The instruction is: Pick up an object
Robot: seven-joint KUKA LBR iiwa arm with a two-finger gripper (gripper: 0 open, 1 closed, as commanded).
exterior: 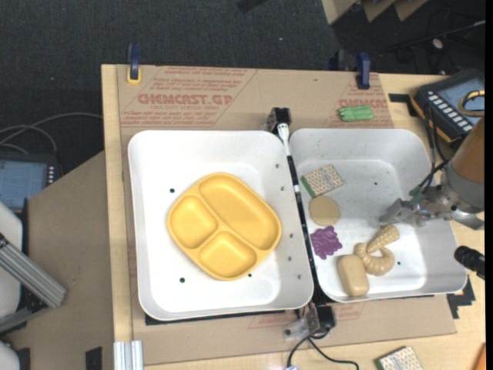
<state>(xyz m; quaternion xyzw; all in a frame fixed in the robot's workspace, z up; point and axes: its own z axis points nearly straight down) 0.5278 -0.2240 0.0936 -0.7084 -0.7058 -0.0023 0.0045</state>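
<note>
Right, from above: the gripper [394, 211] hangs low over the right bin [362, 146], just above a tan croissant-shaped toy [377, 254]; how wide it stands, I cannot tell. Beside that toy lie a tan bread-like block [353, 275], a purple grape cluster [326, 241], a round tan disc [324, 210] and a checkered packet [322, 179]. The left bin [154, 230] bears a yellow divided plate [223, 224]. Red lettering [183, 99] on the cardboard reads "CHEMCAST GP".
</note>
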